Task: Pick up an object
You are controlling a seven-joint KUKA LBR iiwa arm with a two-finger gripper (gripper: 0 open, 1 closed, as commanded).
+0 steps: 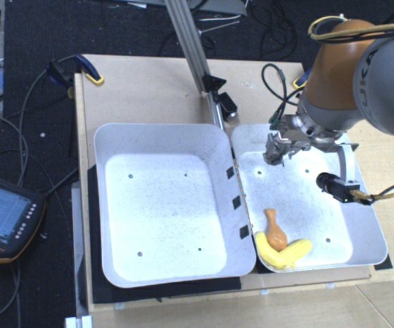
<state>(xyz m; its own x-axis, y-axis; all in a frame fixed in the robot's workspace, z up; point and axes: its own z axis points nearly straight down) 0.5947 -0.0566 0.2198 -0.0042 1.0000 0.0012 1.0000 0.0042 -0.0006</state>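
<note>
Yellow banana (283, 253) and an orange drumstick-shaped toy (275, 234) lie touching at about six o'clock in the right bin (360, 248), against its near wall, likely where they slid to rest; the gripper (278, 150) hangs over the same bin's twelve o'clock end, well apart from both; whether its claw is spread or closed I cannot tell, and nothing shows in its grasp; a black camera mount (334, 186) juts at three o'clock; the left bin (108, 142) sits alongside; nothing blocks the way down to the toys.

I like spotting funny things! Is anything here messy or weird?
Nothing looks broken or spilled. The yellow banana and the orange toy are squeezed together, touching, in the near corner of the right bin, away from the gripper.
</note>
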